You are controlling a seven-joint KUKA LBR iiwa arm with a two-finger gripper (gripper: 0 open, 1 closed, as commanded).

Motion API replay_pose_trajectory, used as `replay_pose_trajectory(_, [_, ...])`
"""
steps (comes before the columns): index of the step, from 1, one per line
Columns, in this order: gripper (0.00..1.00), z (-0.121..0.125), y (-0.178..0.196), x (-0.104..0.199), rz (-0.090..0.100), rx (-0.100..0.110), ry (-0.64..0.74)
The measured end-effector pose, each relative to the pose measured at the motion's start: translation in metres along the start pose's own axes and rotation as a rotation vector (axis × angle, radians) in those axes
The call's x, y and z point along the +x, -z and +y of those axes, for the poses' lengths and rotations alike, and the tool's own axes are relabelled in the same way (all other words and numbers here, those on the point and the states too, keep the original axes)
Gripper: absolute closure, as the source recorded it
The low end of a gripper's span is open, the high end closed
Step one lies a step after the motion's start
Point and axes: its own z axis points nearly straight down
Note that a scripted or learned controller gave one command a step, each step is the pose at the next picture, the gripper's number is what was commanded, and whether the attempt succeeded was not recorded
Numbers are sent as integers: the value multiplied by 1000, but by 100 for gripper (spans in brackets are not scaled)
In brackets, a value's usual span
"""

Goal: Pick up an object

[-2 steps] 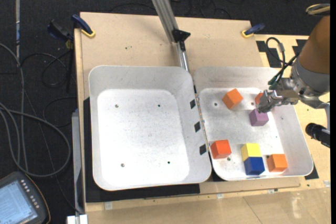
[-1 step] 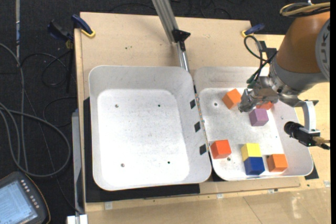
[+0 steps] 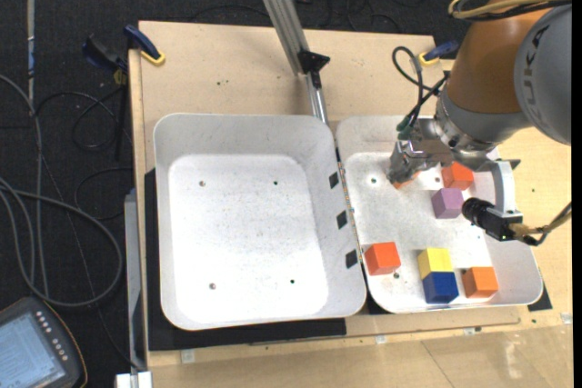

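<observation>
My gripper (image 3: 403,168) hangs low over the back left part of the right bin (image 3: 400,295), with the grey and orange arm (image 3: 496,77) above it. A small orange bit (image 3: 398,184) shows just below the gripper's tip; I cannot tell whether it is held. An orange-red block (image 3: 457,175) and a purple block (image 3: 447,203) lie just right of the gripper. Nearer the front of that bin lie an orange cube (image 3: 382,257), a yellow cube (image 3: 435,261), a blue cube (image 3: 440,286) and another orange cube (image 3: 479,282).
The left bin (image 3: 182,195) sits beside the right one, and their rims meet at the middle. A slanted metal pole (image 3: 282,14) crosses the back of the bench. Cables trail from the arm's wrist on the right.
</observation>
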Motion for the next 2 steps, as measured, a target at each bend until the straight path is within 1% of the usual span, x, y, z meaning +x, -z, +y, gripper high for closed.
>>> replay_pose_trajectory(1, [100, 7, 7, 62, 1, 1, 3])
replay_pose_trajectory(2, [100, 9, 5, 119, 0, 2, 2])
